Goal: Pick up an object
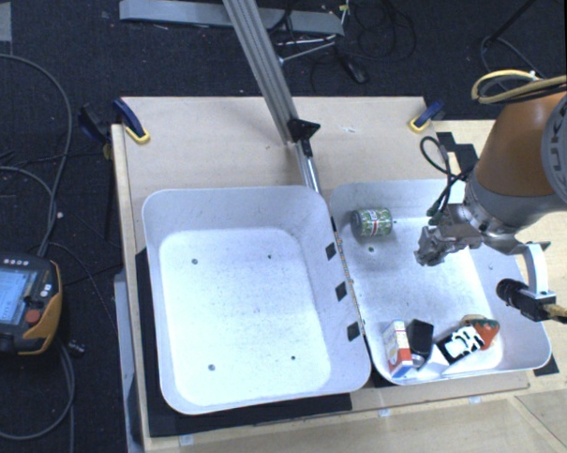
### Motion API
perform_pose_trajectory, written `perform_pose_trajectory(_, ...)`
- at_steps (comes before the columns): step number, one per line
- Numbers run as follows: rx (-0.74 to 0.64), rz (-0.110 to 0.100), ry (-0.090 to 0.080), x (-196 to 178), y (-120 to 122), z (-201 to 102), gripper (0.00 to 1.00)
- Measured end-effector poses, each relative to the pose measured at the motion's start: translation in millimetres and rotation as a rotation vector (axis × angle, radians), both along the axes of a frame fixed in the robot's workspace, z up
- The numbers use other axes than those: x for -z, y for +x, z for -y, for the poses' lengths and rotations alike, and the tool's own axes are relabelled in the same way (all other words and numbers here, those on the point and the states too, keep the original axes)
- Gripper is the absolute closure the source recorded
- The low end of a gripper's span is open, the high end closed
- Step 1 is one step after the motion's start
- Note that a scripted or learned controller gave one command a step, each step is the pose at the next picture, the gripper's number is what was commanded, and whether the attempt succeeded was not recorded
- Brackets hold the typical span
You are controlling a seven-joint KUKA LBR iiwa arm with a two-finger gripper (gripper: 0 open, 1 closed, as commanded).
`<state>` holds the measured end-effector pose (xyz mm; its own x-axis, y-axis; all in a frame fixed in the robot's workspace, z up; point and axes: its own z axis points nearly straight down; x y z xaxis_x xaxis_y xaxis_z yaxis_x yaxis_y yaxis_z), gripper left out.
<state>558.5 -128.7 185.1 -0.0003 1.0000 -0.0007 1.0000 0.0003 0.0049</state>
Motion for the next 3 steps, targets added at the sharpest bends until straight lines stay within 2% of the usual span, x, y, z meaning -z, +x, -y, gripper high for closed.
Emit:
perform_pose_trajectory(1,0.001,-0.001,0.0,-45.5,-2.7,7.2,1.0)
perform_pose_trajectory(2,0.0,-0.002,0.0,-73.6,-2.2,7.3,1.0)
perform_pose_trajectory(3,-0.004,-0.006,0.002,-57.3,5.3,-45.3,1.0)
